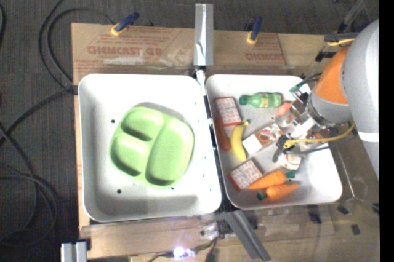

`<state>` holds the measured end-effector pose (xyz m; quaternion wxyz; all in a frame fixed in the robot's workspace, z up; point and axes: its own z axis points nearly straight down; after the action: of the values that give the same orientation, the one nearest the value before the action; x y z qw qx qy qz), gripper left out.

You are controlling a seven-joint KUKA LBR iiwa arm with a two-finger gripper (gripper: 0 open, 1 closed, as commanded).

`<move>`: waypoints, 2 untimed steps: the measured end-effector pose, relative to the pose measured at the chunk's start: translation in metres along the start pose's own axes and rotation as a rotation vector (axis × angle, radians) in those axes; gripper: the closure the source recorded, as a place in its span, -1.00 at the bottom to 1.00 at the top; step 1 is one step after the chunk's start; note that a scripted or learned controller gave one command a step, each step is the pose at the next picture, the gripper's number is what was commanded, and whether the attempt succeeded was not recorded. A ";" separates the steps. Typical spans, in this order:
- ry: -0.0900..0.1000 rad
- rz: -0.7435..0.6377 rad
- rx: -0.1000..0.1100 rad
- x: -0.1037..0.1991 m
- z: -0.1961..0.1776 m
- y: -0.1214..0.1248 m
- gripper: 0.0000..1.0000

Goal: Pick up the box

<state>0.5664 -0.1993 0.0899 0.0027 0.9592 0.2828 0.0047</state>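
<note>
Two shallow white plastic bins sat side by side on the tabletop (92, 58), which was covered with a brown cardboard sheet. The left bin (92, 193) held one thing, a light green plastic tray with three compartments (152, 146), lying near its middle.

The right bin (326, 190) held everything else, and the yellow banana (239, 141) near its middle serves as the landmark. Just left of the banana lay a reddish sausage-shaped toy (221, 134). Above and to its left was a small flat red-and-white printed box (228, 110). Beyond it, toward the bin's far wall, a green plastic bottle with a yellow label (261, 99) lay on its side. Touching the banana's right side was a white carton with a red picture (261, 139). Below the banana lay a second red-and-white printed box (247, 174), tilted, and to the right of that box two orange toy carrots with green tops (274, 185) lay together near the bin's front wall.

The grey arm with its orange band (332, 82) reached in from the right. Its gripper (284, 150) hung to the right of the banana, beside the white carton (dark and small among yellow cables). Whether it was open or closed, or had hold of anything, could not be told.
</note>
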 end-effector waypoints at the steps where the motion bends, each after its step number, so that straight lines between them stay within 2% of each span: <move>1: -0.023 0.191 0.054 0.052 0.004 0.040 -1.00; 2: -0.021 0.373 0.003 0.092 0.003 0.018 -1.00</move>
<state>0.6533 -0.1644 0.0878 0.0031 0.9950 0.0998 -0.0052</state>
